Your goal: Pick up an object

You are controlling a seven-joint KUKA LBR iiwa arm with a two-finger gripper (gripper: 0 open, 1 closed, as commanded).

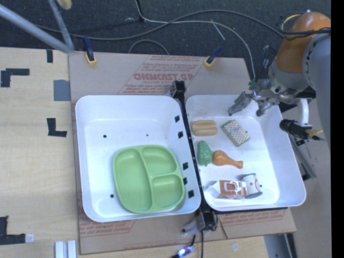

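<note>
In the right bin (293, 168) we see five loose objects. A tan bread roll (204, 128) lies near its left wall, a speckled block (236, 132) just right of it. Below sit a green toy vegetable (204, 152) and an orange drumstick (227, 158). A crumpled white-and-orange packet (236, 188) rests near the front wall.

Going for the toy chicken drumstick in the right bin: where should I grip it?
Probably the drumstick at its fat orange body, from above, closing across its width. It lies flat, thin end pointing right; the green toy crowds its left end, so stay mid-body.
</note>
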